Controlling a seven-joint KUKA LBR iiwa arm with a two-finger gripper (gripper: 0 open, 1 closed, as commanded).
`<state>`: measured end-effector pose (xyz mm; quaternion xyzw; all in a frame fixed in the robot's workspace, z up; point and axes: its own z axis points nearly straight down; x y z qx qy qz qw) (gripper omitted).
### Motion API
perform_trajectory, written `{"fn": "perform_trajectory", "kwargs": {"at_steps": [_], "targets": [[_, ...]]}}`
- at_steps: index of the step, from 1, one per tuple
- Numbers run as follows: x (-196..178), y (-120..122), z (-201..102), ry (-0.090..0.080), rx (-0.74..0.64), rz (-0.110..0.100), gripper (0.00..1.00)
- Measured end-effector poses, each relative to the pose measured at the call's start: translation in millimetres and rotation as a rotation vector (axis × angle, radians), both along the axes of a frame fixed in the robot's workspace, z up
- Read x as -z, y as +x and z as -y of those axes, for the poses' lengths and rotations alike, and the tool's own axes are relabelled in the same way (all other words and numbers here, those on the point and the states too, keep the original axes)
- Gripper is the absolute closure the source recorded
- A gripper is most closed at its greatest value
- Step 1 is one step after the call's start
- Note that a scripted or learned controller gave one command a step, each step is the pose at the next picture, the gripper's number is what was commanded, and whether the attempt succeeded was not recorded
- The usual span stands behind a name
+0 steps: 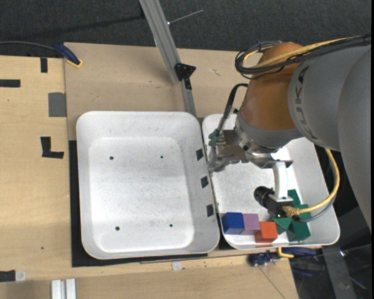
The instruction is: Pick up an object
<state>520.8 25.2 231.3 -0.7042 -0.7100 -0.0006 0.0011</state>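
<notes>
The arm (336,92) reaches in from the right, its broad grey body filling the upper right of the camera view. An orange band (271,98) wraps it just above the wrist, with a dark cable looping over the top of that band. Below the band the wrist narrows to a grey metal part, and the hand (217,157) points down and to the left. A yellow cable curves along the arm's lower side.

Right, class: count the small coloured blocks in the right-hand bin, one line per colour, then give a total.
Blue block: 1
Purple block: 1
Orange block: 1
Green blocks: 2, partly hidden by the arm, so uncertain
Total: 5
</notes>
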Motion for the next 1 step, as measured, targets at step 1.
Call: {"fn": "perform_trajectory", "kwargs": {"at_steps": [1], "targets": [[9.6, 17.9, -50.0, -0.001, 0.002, -0.002, 1.0]]}}
